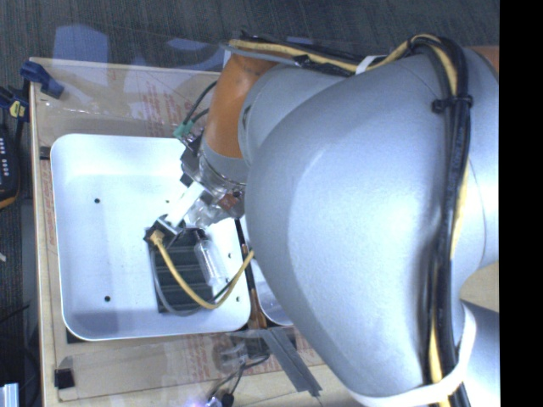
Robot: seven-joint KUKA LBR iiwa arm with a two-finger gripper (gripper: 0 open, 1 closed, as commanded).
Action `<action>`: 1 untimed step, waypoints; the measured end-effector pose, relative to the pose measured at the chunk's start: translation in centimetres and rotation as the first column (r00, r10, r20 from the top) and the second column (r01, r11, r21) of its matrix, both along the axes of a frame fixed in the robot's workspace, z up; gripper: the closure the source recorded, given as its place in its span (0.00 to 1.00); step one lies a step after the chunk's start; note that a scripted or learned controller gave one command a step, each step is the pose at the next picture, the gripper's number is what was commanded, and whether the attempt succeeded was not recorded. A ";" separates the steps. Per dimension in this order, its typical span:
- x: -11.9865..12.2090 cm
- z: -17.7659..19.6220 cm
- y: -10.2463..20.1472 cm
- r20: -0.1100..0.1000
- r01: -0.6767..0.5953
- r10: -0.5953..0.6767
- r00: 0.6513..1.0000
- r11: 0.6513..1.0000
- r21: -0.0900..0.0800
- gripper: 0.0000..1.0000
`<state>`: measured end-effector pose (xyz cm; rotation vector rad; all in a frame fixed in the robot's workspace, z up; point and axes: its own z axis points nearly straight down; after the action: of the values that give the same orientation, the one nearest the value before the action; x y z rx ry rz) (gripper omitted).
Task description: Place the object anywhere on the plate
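My gripper (180, 271) is low inside the left white bin (93, 227), near its right wall and front right corner. It appears as a dark ribbed block with a yellow cable looped around it. The grey arm (356, 219) with its orange band (227, 100) reaches in from the right and hides most of the right bin. A curved white edge (270, 310) peeks out under the arm in the right bin; I cannot tell whether it is the plate or the bin's wall. No loose object can be made out at the gripper.
The left bin's floor shows bare white with a few small dark dots. A wooden bench frame (42, 329) surrounds the bins. A blue clamp (38, 76) sits at the far left corner, and a metal bracket (284, 359) at the front.
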<state>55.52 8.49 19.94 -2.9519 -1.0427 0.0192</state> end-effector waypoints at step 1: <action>9.2 -5.5 2.4 0.009 -0.057 0.057 0.998 0.998 -0.003 1.00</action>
<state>64.70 10.94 14.43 -2.9270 -1.1280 0.0086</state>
